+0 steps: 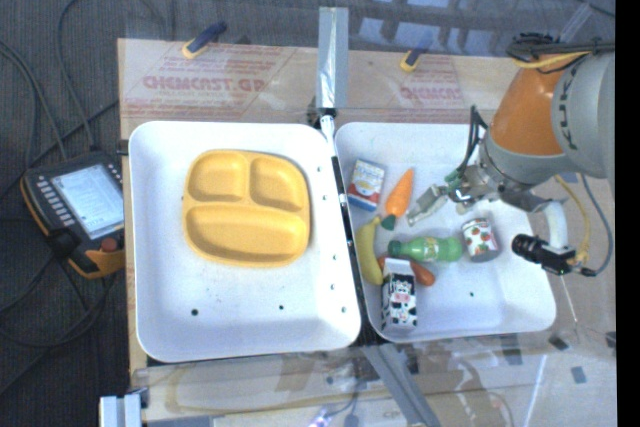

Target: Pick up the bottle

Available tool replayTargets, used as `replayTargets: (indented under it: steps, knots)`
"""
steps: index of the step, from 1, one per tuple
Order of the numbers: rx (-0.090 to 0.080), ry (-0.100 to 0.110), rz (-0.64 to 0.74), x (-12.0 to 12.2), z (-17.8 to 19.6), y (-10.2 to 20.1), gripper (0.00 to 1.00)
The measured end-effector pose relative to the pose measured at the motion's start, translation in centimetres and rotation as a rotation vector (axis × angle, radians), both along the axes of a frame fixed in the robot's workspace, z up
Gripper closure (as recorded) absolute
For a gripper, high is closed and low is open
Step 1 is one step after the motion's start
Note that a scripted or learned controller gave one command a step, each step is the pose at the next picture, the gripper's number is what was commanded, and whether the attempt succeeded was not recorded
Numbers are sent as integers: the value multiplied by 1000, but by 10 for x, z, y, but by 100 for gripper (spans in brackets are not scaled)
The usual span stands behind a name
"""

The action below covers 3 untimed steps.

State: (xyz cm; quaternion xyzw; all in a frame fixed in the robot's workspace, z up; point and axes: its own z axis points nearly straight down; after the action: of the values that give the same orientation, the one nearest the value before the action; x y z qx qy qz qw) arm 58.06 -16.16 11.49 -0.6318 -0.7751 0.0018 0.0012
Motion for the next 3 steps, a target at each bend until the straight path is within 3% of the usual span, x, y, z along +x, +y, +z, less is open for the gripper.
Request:
replayTargets:
  steps: [1,2,3]
  knots:
    - [-4,-24,248,-52,-23,-10,0]
    - [-9,-26,271,-75,-23,39,0]
    - [-2,-2,20,6,23,-20,0]
